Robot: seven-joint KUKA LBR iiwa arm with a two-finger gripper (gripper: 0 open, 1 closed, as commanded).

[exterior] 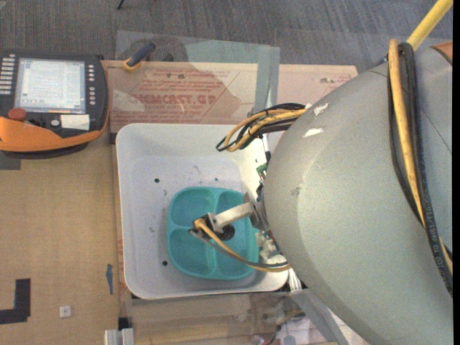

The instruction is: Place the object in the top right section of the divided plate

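**Grey arm hangs over the teal plate in the white bin**

At far left an orange-and-grey teach pendant [54, 103] lies on the tabletop [57, 228], its pale screen facing up. Near the bottom edge below it, a black L-shaped tape mark [18, 300] sticks to the brown surface. Further right, a cardboard sheet [183, 99] with red print lies flat behind the white bin [136, 164].

The teal divided plate [188, 254] sits flat in the bin's lower middle, close to the front wall. Its top left section and its large lower section lie open to view. Its top right section [231, 198] is partly hidden under the end of the arm.

A bundle of yellow and black cables [251, 124] arches above the bin's back right corner. The bulky grey arm [359, 192] reaches in from the right and covers the bin's right side.

The pincer [264, 244] is at the plate's right edge, mostly hidden beneath the arm. I cannot tell whether it is apart or together, or whether it touches or holds anything. The object meant for the plate cannot be made out.
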